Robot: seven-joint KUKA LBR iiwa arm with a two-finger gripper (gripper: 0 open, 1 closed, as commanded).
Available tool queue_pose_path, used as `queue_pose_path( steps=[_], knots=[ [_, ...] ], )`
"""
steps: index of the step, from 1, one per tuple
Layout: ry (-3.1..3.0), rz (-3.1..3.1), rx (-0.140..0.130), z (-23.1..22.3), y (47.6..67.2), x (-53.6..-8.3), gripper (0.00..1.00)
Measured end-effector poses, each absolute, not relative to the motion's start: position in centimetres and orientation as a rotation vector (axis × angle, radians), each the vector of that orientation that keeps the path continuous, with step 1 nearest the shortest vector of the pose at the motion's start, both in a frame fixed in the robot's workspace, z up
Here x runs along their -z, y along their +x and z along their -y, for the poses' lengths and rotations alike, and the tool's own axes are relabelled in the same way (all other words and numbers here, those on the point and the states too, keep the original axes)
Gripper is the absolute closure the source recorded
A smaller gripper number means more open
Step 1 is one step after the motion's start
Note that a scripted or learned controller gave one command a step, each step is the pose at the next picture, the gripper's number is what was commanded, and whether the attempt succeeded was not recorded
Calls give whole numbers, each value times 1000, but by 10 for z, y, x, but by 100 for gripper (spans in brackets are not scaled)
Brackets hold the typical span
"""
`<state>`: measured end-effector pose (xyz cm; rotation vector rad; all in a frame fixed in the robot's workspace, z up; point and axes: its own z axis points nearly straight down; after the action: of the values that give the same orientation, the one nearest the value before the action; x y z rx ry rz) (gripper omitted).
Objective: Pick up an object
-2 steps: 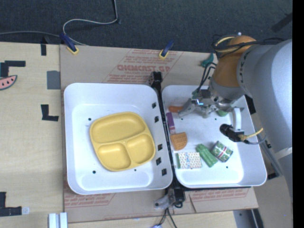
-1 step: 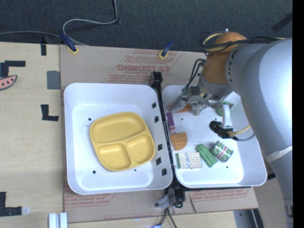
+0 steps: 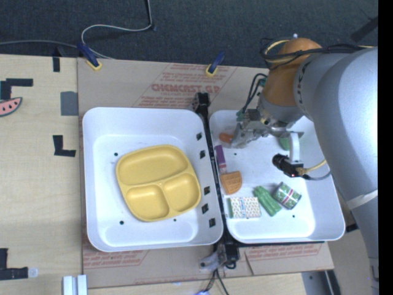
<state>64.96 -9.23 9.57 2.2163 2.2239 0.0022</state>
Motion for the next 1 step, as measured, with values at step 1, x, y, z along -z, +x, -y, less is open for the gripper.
queue_pose_path(
  steps=[1],
  knots=[
    [2216,-2224,-2,92,650,-96,0]
  ],
)
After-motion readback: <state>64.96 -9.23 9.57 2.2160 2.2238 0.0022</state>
